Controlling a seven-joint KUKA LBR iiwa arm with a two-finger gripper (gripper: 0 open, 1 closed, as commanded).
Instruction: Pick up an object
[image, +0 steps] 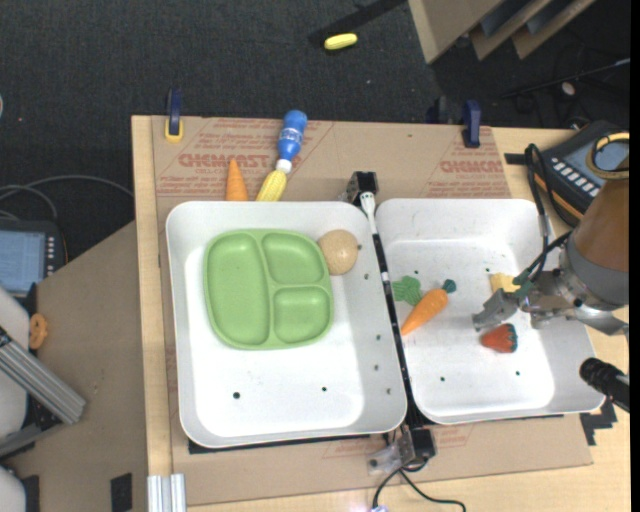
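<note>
Strawberry-like toy, a small red plastic piece with a green cap (500, 338), lies on the floor of the right shallow white bin (440, 395), toward the arm's side. The pincer (497, 310) sits just above and touching or nearly touching it; whether it is released or clenched I cannot tell. Well apart to the left lies an orange plastic carrot with a leafy green top (424, 308). Both look light, hard and smooth, so likely to slip or roll under a glancing touch. The red piece is best taken across its widest middle, the carrot across its thick end. In the left white bin (270, 400) rest a green divided plastic plate (268, 288) and a tan round ball (339, 250).
</note>
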